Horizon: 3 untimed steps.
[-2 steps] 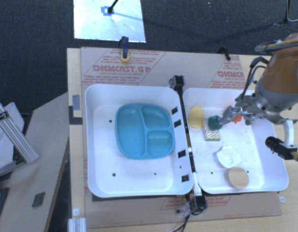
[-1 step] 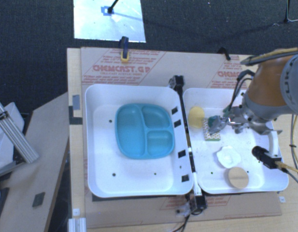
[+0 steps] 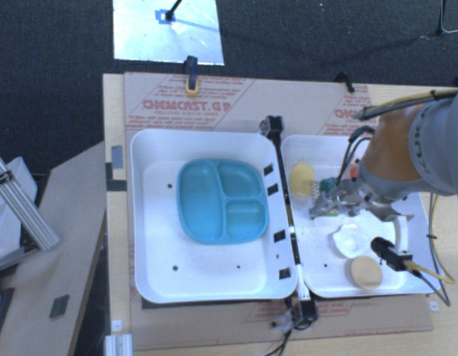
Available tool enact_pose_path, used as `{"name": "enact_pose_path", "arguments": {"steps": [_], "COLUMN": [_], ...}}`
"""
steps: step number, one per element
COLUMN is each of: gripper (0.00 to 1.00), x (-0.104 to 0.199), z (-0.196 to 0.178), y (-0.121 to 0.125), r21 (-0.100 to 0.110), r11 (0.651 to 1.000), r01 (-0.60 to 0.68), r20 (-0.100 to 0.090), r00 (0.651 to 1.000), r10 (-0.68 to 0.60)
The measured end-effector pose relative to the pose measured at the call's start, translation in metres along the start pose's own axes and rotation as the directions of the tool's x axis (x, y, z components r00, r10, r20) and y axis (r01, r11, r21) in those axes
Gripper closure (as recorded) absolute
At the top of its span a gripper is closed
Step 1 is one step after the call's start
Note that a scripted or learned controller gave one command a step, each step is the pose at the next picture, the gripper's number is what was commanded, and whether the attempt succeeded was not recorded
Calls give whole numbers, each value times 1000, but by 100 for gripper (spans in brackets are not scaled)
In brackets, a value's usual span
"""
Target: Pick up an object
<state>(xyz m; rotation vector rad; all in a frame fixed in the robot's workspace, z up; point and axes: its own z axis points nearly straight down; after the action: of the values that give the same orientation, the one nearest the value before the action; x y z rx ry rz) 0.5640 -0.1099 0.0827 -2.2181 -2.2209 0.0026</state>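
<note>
The claw [image 3: 323,205] sits low in the right bin [image 3: 318,277] beside a yellow thing [image 3: 302,177] — open or closed, I cannot tell.

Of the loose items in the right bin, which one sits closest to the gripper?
The yellow object, just left of the gripper. The white piece and tan round object lie farther toward the bin's front edge.

In the right-hand bin, at the frame's right, a pale yellow rounded object [image 3: 302,178] is seen near the divider, a white crumpled object [image 3: 349,239] lies lower right of it, and a tan round disc [image 3: 364,271] rests just below.
</note>
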Motion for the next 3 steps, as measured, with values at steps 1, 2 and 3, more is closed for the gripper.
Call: {"name": "enact_pose_path", "arguments": {"steps": [1, 2, 3], "gripper": [0, 100, 100], "x": [0, 0, -2], "z": [-2, -12, -77], "y": [1, 1, 5], "r21": [-3, -5, -11], "r11": [1000, 1000, 1000], "r01": [-1, -1, 2], "r20": [0, 0, 2], "r00": [1000, 1000, 1000], "r10": [1, 1, -2]}}
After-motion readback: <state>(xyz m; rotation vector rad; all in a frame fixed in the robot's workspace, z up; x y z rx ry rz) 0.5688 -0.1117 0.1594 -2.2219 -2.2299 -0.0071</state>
